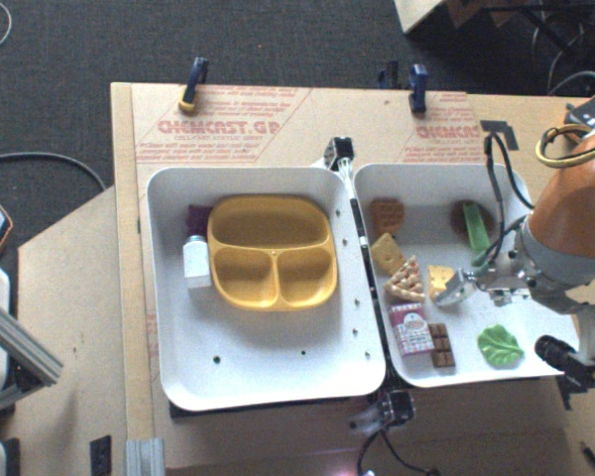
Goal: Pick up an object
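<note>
The right bin (416, 179) holds several toy foods: a brown cookie (385, 213), a cheese wedge (386, 253), a pizza slice (408, 280), a yellow cheese piece (438, 279), a green pickle (475, 225), a pink packet (410, 326), a chocolate bar (441, 345) and a green leaf (499, 346). My gripper (460, 289) hangs low over the bin's middle, its metal tip right beside the yellow cheese piece. Nothing is visibly held between the fingers.
The left bin (169, 345) holds a yellow divided plate (272, 251), a white bottle (196, 263) and a dark purple item (198, 217). The arm's orange band (573, 216) and cables rise over the right bin's right side. Clamps (192, 85) sit on the far board edge.
</note>
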### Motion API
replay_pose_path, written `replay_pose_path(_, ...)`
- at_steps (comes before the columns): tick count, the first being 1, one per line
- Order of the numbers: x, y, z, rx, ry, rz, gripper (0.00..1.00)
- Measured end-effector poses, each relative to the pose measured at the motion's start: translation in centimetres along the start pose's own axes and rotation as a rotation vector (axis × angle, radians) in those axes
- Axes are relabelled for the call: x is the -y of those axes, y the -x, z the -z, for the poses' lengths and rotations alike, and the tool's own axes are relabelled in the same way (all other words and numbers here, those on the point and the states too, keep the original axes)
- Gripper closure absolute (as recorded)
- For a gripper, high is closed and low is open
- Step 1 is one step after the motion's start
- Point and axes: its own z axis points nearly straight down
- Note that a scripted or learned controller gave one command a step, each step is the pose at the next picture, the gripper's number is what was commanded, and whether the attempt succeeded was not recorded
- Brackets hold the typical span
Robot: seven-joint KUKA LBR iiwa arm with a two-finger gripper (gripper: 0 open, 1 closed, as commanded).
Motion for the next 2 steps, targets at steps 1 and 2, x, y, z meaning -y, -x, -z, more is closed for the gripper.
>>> replay_pose_path(1,0.1,-0.1,-5.4,0.000,0.000,0.001,0.00)
replay_pose_path(2,0.0,0.0,-4.0,0.003,0.008,-0.001,1.00)
